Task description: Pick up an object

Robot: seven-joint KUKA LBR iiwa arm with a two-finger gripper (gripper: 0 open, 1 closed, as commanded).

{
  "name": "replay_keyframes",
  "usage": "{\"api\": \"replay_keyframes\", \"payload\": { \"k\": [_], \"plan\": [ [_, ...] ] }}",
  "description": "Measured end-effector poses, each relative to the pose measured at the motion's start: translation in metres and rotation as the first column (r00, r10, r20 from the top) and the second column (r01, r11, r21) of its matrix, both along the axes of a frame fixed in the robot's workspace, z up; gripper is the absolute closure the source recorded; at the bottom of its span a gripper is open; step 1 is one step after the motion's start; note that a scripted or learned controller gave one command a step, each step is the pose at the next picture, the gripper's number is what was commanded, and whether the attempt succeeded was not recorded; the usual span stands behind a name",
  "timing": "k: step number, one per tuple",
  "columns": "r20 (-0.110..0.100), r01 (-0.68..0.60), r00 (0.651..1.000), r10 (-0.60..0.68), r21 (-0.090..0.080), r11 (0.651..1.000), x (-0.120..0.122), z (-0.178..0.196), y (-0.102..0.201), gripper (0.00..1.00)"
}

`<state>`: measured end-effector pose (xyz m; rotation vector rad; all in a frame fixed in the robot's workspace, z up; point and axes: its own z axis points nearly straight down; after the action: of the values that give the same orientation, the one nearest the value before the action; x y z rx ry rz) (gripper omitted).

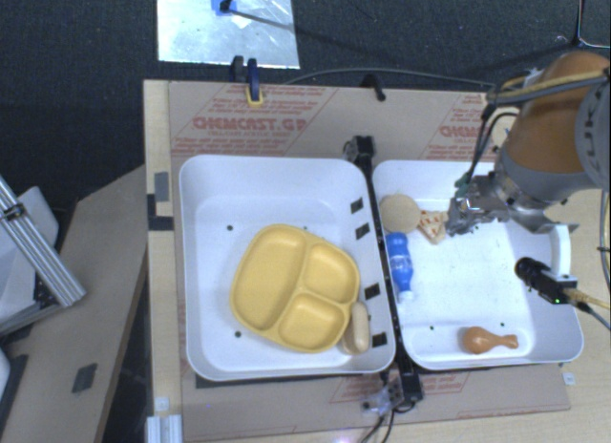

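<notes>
My gripper (456, 221) hangs over the upper part of the right bin (496, 355), just right of a tan cracker-like piece (431, 226). A round beige ball (400, 211) lies at the bin's upper left, with a blue bottle (399, 265) below it along the left wall. A brown drumstick (490, 340) rests near the front wall. In the left bin (205, 241) a yellow divided plate (295, 286) lies flat, and a pale bread-like piece (358, 327) sits at its right edge.
A black divider with clips (374, 241) runs between the two bins. A black fixture (544, 282) sits at the right bin's right side. Cables (401, 74) trail across the cardboard behind the bins. A metal rail (38, 255) stands at far left.
</notes>
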<state>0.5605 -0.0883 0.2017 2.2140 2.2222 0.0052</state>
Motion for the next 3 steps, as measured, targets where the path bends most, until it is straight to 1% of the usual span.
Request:
{"api": "replay_keyframes", "payload": {
  "k": [1, 2, 3],
  "plan": [
    [-0.001, 0.0, 1.0, 0.0, 0.0, 1.0, 0.001, 0.031, 0.0, 1.0],
    [-0.003, -0.006, 1.0, 0.006, 0.003, 1.0, 0.019, 0.021, 0.053, 1.0],
    [-0.003, -0.007, 1.0, 0.007, 0.004, 1.0, 0.023, 0.025, 0.114, 1.0]
  ]
}}
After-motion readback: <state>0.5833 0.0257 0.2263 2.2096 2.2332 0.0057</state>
